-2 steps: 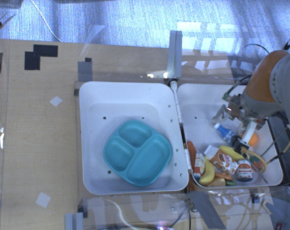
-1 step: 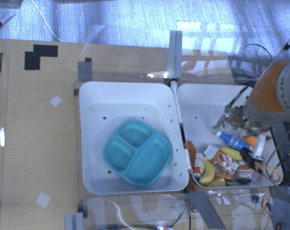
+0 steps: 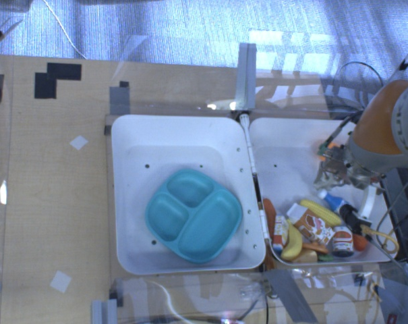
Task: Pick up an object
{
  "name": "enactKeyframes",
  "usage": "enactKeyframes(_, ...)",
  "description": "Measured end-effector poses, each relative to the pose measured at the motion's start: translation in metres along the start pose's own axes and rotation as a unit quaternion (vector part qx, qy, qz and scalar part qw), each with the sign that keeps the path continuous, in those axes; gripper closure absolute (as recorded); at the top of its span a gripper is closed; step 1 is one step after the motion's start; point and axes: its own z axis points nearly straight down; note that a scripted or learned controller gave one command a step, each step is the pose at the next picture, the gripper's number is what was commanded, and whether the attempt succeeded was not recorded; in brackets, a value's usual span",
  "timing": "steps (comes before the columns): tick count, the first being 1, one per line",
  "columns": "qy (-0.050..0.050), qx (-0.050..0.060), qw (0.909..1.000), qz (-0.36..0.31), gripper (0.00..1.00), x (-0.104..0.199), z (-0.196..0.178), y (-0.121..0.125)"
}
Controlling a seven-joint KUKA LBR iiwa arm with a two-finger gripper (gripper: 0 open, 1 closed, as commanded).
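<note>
Surface (image 3: pixel 48 201): pale wood, filling the left and centre of the frame.
Left bin (image 3: pixel 126 181): white, at the centre.
Right bin (image 3: pixel 284 157): white, touching the left bin's right side.
Black tape patches (image 3: pixel 55 78): upper left.
Pale squares (image 3: pixel 78 142): left side.

Smooth teal plastic plate (image 3: pixel 193 214), glossy

arm (image 3: pixel 392 123) cut by right edge, tool (image 3: pixel 333 174) fingers indistinct
</note>
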Motion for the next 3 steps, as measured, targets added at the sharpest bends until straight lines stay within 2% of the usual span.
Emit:
enactKeyframes(1, -0.001, 0.006, 0.9993, -0.036, 1.00, 0.018, -0.142, -0.070)
enactKeyframes(2, -0.001, 0.007, 0.9994, -0.035, 0.00, 0.018, -0.142, -0.070)
enactKeyframes(3, 0.000, 0.002, 0.9981, 0.062, 0.00, -0.002, 0.010, -0.062)
